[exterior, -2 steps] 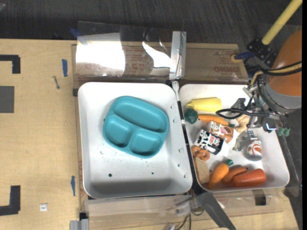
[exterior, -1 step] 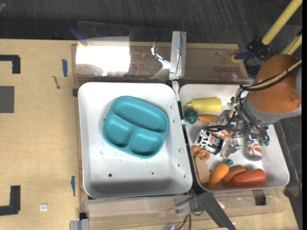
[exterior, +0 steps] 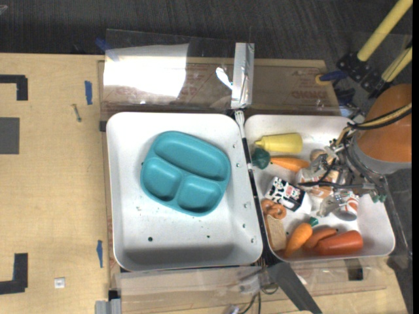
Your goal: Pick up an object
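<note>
My gripper point(exterior: 329, 177) is low inside the right bin point(exterior: 385, 235), among the toys near its middle. The arm's orange band point(exterior: 393, 124) rises over the bin's right side. Around the gripper lie an orange carrot-like piece point(exterior: 288, 163), a black-and-white spotted block point(exterior: 285, 193) and a red-and-white item point(exterior: 348, 206) partly hidden by the gripper's metal parts. A yellow bottle point(exterior: 280, 141) with a teal cap point(exterior: 261, 157) lies at the back left. At the front lie a carrot with a green top point(exterior: 299, 235) and a red sausage point(exterior: 340, 242).
The left bin point(exterior: 131, 234) holds a teal divided plate point(exterior: 185, 171). A brown pretzel point(exterior: 272, 209) and a tan slice point(exterior: 277, 231) lie along the right bin's left wall. Clear plastic sheeting point(exterior: 163, 77) stands behind the bins, and yellow rods point(exterior: 386, 21) cross the top right.
</note>
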You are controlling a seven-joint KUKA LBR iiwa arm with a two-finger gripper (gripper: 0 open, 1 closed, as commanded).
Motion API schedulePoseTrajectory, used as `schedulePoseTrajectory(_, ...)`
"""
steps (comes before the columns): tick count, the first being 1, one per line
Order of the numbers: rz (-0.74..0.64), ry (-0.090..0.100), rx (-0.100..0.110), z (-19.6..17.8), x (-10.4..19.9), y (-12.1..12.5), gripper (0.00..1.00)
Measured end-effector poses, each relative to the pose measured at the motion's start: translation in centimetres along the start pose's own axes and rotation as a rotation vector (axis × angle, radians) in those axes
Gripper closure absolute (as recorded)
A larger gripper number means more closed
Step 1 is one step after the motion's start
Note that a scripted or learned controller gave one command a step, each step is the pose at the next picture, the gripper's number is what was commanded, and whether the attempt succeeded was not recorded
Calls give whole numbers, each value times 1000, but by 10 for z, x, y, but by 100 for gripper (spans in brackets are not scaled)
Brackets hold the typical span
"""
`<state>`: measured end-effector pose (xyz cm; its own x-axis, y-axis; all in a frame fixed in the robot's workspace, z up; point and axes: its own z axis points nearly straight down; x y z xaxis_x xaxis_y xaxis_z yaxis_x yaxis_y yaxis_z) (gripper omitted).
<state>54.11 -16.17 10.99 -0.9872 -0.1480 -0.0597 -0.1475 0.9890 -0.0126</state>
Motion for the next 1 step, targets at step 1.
schedulePoseTrajectory(1, -72, 48, -8, -23, 36, -57, 0)
